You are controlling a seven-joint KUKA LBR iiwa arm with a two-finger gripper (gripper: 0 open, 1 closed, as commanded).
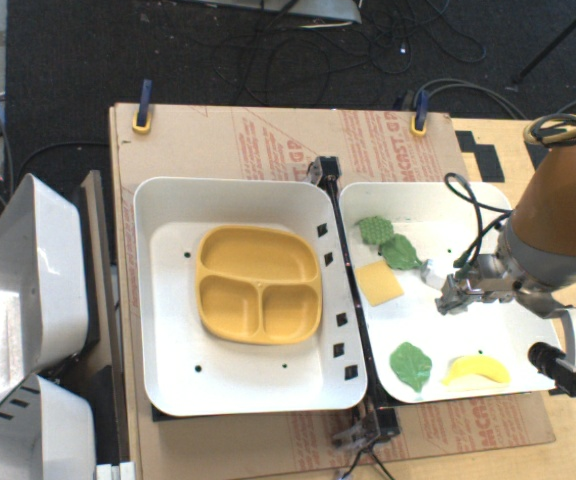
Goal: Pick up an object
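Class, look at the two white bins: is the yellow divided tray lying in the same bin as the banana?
No: the yellow divided tray lies in the left bin, while the banana lies in the right bin.

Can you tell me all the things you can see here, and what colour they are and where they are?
Shallow white plastic bins: two, white, side by side on the bench.
Yellow plastic divided plate: one, yellow, middle of left bin.
Dark green bumpy toy pieces: two, green, top of right bin, close together.
Pale yellow flat square block: one, yellow, right bin near the divider.
Bright green leaf-shaped toy: one, green, bottom of right bin.
Yellow toy banana: one, yellow, bottom right of right bin.
End effector: one, grey, over right bin, on the orange-banded arm.
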